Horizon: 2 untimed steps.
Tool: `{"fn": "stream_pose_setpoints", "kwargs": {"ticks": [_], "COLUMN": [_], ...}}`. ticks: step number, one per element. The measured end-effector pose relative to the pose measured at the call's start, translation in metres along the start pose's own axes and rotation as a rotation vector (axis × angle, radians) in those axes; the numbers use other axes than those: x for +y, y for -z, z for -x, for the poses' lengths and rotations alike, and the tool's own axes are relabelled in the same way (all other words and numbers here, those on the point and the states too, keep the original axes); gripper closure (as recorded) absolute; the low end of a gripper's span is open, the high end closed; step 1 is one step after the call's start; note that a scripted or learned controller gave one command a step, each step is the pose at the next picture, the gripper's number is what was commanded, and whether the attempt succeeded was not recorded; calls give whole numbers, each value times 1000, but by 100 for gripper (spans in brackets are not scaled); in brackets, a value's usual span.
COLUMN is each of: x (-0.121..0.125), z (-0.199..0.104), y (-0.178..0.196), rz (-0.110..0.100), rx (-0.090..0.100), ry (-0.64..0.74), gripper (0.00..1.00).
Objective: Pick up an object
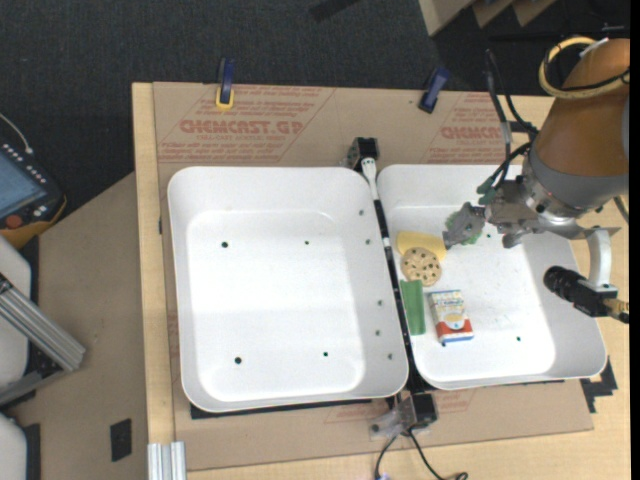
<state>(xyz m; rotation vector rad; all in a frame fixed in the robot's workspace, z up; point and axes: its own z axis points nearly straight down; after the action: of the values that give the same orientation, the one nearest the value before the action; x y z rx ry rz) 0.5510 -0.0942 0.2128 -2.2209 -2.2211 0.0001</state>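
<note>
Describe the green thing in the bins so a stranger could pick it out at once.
Look at the right-hand bin of the two white ones. Along its left wall lies a small cluster; the green bar is the long, narrow piece lying lengthwise just below the round dotted cookie. Its neighbour, the small box on its right, is white, red and blue; only the bar is plain green.
</note>
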Motion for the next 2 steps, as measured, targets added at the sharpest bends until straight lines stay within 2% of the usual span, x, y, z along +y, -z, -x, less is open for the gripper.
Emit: {"fn": "stream_pose_setpoints", "kwargs": {"ticks": [1, 2], "x": [1, -33], "z": [0, -107], "y": [11, 73], "rz": [3, 6], "rx": [-1, 3], "ry": [1, 12], "gripper": [100, 100]}}
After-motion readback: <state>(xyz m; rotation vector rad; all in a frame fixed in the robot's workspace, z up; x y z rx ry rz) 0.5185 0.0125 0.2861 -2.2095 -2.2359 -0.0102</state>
